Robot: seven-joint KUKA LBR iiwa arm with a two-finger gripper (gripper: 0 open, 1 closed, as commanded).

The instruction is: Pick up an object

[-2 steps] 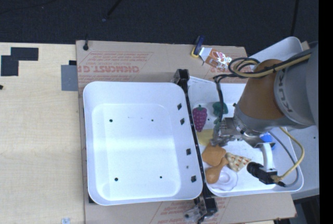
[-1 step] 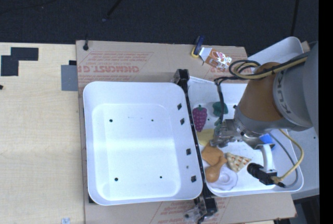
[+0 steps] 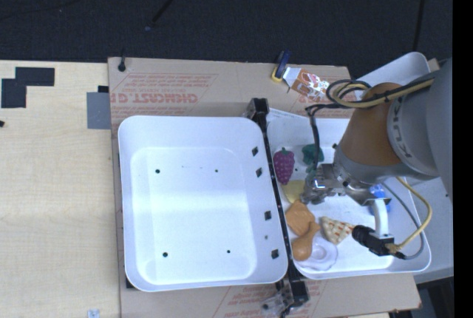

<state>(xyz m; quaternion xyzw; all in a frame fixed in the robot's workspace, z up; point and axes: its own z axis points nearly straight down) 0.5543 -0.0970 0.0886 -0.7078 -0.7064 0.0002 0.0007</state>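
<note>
My gripper (image 3: 313, 188) reaches down into the right bin (image 3: 414, 254), under the orange band of the arm. Its fingertips sit just above an orange-brown toy (image 3: 299, 218) and beside a pale yellow piece (image 3: 293, 189). A purple grape bunch (image 3: 284, 163) lies left of it, near the divider. A teal object (image 3: 312, 154) shows just behind the wrist. A tan wedge (image 3: 335, 229) lies at lower right of the fingers, and a second orange piece (image 3: 304, 245) with a clear round lid (image 3: 320, 256) lies near the front wall.
The left bin (image 3: 140, 198) stands beside the right one, with black clips along the divider (image 3: 267, 176). A blue-and-white part (image 3: 380, 207) and black cable (image 3: 373, 241) hang off the arm over the right bin. A snack packet (image 3: 310, 85) lies on the cardboard behind.
</note>
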